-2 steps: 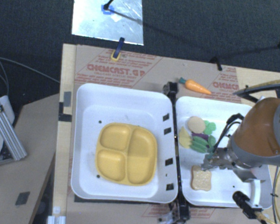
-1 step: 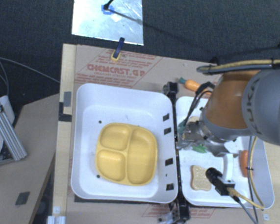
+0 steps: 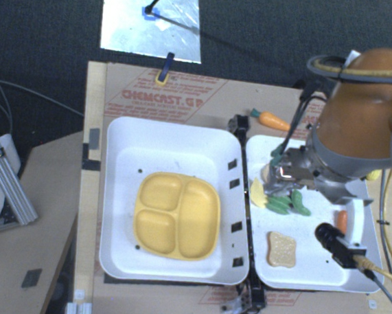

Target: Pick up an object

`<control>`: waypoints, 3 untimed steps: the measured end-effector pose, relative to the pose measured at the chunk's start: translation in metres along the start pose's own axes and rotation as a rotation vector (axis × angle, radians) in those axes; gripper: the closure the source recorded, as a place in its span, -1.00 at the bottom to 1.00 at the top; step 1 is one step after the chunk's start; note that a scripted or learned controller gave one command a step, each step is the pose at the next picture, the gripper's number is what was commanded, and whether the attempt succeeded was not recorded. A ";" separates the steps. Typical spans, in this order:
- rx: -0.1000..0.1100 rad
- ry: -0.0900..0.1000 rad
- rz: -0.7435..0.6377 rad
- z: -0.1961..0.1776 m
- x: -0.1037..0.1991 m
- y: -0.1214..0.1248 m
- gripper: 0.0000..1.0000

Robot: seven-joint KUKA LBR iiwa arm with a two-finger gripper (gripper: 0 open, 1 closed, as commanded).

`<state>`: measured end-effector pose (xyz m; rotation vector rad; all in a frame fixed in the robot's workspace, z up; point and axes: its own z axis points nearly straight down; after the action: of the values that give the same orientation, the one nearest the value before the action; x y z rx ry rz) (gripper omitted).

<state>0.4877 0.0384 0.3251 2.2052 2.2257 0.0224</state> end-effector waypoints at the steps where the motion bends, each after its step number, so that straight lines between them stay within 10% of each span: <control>1: 0.011 0.000 -0.004 -0.009 0.093 0.021 1.00; 2: 0.032 -0.007 0.001 0.181 0.158 -0.008 1.00; 3: -0.013 0.005 0.003 0.223 0.123 0.065 1.00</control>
<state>0.5549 0.1629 0.1041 2.2042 2.2184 0.0428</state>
